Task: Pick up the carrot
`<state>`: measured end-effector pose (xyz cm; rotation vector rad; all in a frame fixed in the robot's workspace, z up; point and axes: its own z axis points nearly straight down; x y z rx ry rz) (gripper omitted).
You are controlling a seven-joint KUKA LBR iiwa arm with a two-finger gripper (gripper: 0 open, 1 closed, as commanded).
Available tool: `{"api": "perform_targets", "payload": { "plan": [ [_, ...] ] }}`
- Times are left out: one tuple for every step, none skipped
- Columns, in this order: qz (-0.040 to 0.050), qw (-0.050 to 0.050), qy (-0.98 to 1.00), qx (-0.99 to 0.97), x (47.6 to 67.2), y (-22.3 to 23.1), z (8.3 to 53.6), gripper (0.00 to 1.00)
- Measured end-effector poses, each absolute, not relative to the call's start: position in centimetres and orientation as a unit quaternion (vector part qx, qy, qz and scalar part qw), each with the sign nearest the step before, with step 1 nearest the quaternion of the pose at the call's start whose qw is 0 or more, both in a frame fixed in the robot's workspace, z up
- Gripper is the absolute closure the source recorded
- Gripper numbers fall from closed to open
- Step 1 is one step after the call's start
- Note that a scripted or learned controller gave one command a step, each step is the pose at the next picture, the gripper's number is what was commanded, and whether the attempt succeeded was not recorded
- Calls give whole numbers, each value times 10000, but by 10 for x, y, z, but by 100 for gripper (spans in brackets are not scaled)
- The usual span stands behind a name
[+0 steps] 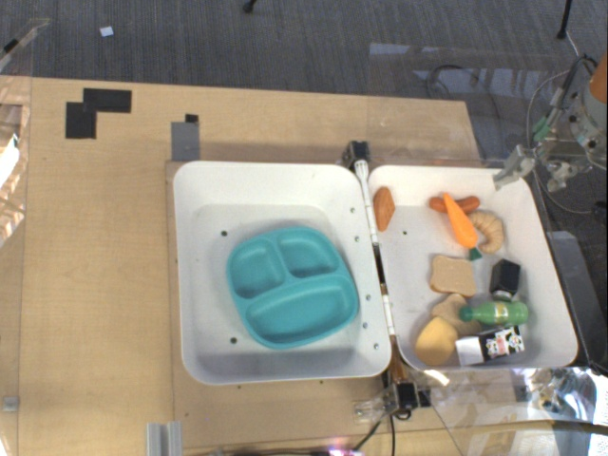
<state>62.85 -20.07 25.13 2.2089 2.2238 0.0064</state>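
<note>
Camera view: bench (104, 283) with two shallow white bins side by side. Left bin (204, 350) holds a teal divided plate (292, 285), three compartments, sitting a bit rotated near the bin's middle. Right bin (546, 283) holds the clutter.

Carrot (461, 222) lies in the right bin's upper part, orange, slanted, its thin end with a green tip pointing down-right. It crosses over a red-orange sausage (454, 202) and touches a croissant (488, 230) on its right. Nothing grips it.

Other items in the right bin: an orange-brown oval piece (384, 208) near the upper-left wall, a bread slice (453, 275) in the middle, a small black block (504, 276) just right of it, a green bottle (495, 313) lying on its side below, a black-and-white carton (490, 346) at the lower edge, a yellow pear-like fruit (436, 341) at lower left, touching a tan lump above it.

Gripper (513, 167) sits at the bin's upper-right corner, outside the rim, well apart from the carrot. Too small and blurred; cannot tell how it is set. Arm and cables at far right.
</note>
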Motion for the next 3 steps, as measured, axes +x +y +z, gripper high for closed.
{"api": "perform_targets", "payload": {
  "plan": [
    [42,48,6475,7620,620,-190,88,0],
    [61,86,6498,7600,623,-189,102,100],
    [55,32,6128,7902,646,-128,163,100]
  ]
}}
